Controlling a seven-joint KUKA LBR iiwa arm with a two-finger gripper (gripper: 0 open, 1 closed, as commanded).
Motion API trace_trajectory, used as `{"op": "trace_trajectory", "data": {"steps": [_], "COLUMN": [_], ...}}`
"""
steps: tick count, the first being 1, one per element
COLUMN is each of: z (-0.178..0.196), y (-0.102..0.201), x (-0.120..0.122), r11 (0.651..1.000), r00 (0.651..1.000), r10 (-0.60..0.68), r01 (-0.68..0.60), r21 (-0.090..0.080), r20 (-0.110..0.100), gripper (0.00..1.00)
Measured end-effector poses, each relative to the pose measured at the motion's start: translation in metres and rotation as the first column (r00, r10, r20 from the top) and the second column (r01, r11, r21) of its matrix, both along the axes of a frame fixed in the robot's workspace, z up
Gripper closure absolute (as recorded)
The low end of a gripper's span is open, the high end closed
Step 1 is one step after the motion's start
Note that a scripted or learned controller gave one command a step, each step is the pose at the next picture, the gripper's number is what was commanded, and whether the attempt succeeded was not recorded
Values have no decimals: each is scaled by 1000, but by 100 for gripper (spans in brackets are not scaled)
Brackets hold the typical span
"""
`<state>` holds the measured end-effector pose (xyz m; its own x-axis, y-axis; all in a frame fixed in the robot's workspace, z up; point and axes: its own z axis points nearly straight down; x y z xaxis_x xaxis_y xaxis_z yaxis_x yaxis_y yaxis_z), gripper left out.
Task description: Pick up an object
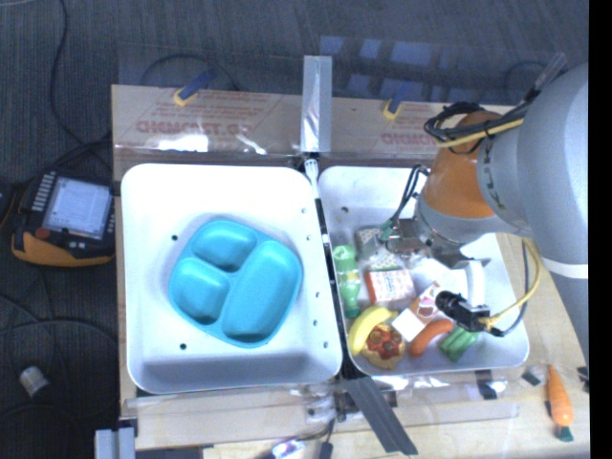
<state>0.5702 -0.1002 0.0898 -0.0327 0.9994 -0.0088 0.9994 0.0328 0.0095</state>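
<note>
Jaws cannot be assessed: they sit beneath the grey wrist and orange band of the arm, low over the right bin, and whether they are parted or closed, or have hold of anything, cannot be told from this angle. The arm reaches in from the right and stands above the rear half of that bin, which suits a descent onto the clutter there; no object is seen lifted. Candidate objects for the pick all lie in the right bin, crowded toward its front and left wall: one red-and-white carton, one yellow banana, one red rounded item, one white block, one orange-red sausage-shaped piece, and one green piece at the front. Two green items lie along the left wall. The crowding will likely make a clean single grasp difficult. The left bin holds one blue tray with three compartments. One orange carrot-like piece lies on the tabletop, outside both bins.
</note>
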Motion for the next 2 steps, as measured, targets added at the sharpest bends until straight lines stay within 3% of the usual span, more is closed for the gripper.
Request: {"op": "trace_trajectory", "data": {"steps": [1,2], "z": [-1,-1], "y": [-10,2], "x": [9,-68], "r11": [970,924], "r00": [970,924], "r10": [-243,-381], "r01": [243,381], "r21": [11,9], "r20": [-1,1], "gripper": [0,0]}}
